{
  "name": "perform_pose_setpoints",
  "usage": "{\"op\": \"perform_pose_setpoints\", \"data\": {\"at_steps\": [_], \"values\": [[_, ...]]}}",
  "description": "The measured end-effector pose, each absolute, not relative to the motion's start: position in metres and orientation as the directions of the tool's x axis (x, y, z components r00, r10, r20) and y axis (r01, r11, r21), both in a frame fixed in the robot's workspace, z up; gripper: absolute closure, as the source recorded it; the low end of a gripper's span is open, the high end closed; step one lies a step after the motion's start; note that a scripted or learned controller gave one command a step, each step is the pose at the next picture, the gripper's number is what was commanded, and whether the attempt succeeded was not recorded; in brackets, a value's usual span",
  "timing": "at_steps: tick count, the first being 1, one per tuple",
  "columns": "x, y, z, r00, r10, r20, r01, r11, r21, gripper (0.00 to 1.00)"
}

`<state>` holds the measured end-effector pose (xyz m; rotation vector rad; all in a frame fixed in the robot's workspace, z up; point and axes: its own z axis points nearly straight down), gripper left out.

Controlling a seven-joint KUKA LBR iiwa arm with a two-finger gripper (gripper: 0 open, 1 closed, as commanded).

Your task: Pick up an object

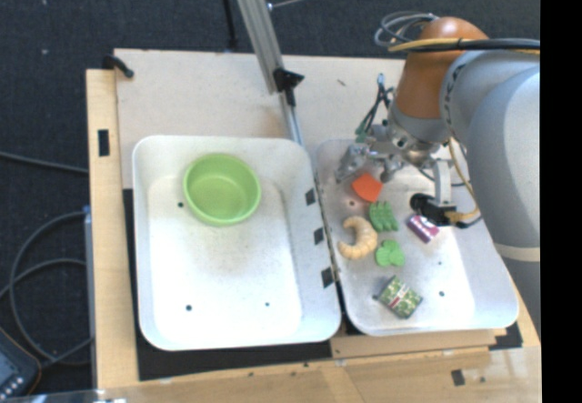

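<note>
Dark floor around table (209, 92); two bins on it. You're at approach step: end effector (371, 158) hovers just above orange piece (366, 187) in right bin (473, 301), jaw state unclear. Next: descend, close on it.

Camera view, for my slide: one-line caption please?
KUKA arm's gripper hovers above an orange piece in the right bin; green bowl sits left.

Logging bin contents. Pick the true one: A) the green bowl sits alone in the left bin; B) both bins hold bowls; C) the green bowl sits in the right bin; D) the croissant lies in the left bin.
A: the green bowl is the sole item in the left bin.
</note>
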<state>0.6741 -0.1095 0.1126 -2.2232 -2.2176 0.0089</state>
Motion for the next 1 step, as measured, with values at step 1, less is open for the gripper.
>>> {"op": "perform_pose_setpoints", "data": {"at_steps": [1], "values": [[0.6741,-0.1113,0.1009,0.004,1.0,-0.004,1.0,-0.004,-0.001,0.0]]}}
